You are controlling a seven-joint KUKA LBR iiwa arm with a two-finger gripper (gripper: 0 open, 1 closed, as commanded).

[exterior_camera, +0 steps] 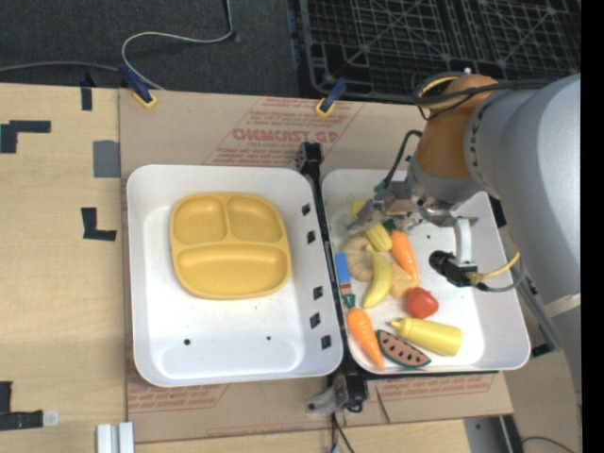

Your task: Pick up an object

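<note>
Beside gripper (pixel 371 217), corn (pixel 377 238), carrot (pixel 403 250), banana (pixel 378 281)

You have two shallow white plastic bins on the table, the left (pixel 151 347) and the right (pixel 495 333). One yellow divided plate (pixel 229 244) lies in the left one. In the right one you can count two orange toy carrots (pixel 403 250) (pixel 363 335), one yellow banana (pixel 377 281), one red tomato (pixel 422 302), one yellow squeeze bottle (pixel 429 335), one watermelon slice (pixel 403 348) and one small blue block (pixel 343 272).
</note>
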